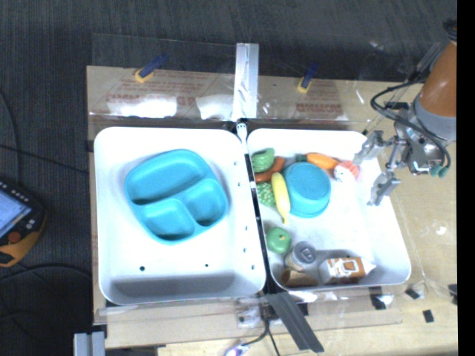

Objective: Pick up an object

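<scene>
Dark carpet surrounds the wooden bench (423, 273) on my feed, and two white bins sit on it side by side.

Left bin (111, 199): I see one blue divided tray (176, 193), tilted, occupying the bin's centre.

Right bin (386, 236): I see the candidate objects grouped toward its 9 o'clock and 6 o'clock sides.
- A blue cup (306, 189) sits near the bin's centre, slightly toward 12 o'clock.
- A yellow banana (280, 196) lies touching the cup at the cup's 9 o'clock.
- An orange carrot (321, 159) lies at the cup's 12 o'clock, with a small red and white item (344, 171) just beside it.
- A green apple (278, 239) sits at the cup's 7 o'clock.
- A grey can (303, 256) and a brown carton (344, 267) lie along the 6 o'clock wall.

The gripper (378, 167) is at the right bin's 3 o'clock rim, at roughly 2 o'clock from the cup and apart from it. I read its two fingers as spread wide, with nothing between them. None of the objects touches it.
</scene>
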{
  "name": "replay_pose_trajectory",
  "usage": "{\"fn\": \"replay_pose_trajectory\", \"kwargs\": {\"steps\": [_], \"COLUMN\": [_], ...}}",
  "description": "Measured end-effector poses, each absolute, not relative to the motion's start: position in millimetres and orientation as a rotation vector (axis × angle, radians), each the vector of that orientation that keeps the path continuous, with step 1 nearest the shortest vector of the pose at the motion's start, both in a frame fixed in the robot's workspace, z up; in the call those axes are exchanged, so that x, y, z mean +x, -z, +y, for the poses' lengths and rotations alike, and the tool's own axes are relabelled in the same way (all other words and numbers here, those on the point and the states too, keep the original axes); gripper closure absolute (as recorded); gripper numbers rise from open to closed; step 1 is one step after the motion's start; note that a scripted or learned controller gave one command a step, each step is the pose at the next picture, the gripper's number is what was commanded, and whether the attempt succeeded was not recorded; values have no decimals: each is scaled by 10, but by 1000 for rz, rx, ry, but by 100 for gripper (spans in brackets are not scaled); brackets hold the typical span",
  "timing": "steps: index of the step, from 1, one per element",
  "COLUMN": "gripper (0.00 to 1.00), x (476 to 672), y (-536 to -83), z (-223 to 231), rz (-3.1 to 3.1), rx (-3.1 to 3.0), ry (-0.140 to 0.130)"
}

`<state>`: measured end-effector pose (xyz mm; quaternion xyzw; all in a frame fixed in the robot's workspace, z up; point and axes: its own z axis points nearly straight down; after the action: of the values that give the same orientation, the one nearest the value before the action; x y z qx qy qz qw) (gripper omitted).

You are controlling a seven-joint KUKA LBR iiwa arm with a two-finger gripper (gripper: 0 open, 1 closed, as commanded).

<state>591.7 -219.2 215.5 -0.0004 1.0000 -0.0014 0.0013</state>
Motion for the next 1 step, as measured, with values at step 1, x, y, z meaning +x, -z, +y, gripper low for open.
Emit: {"fn": "replay_pose_trajectory", "kwargs": {"steps": [1], "gripper": [0], "x": [6544], "y": [-889], "z": [-2234], "rz": [3126], "rx": [184], "ry": [6]}}
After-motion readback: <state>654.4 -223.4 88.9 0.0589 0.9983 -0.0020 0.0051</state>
